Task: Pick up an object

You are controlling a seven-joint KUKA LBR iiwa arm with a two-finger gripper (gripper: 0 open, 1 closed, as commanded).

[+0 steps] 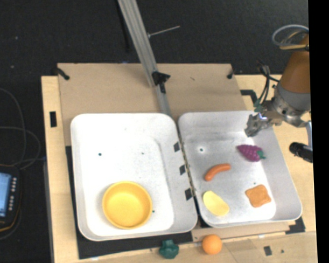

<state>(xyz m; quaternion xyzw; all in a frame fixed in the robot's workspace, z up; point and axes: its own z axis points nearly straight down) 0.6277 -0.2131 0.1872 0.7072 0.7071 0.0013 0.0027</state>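
Tan bench (141, 88), black floor (53, 35), metal pole (142, 45).

1. Purple grape bunch (250, 152) just below the gripper (252, 125)
2. Orange sausage thing (216, 171), pale yellow piece (215, 203), orange-brown block (258, 196) further down
3. Yellow bowl (127, 204) way off left, both bins white (126, 129)

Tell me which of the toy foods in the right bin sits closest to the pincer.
The purple grape bunch. It lies just below the pincer, near the bin's upper right. The orange carrot, yellow piece and orange square piece all lie farther down.
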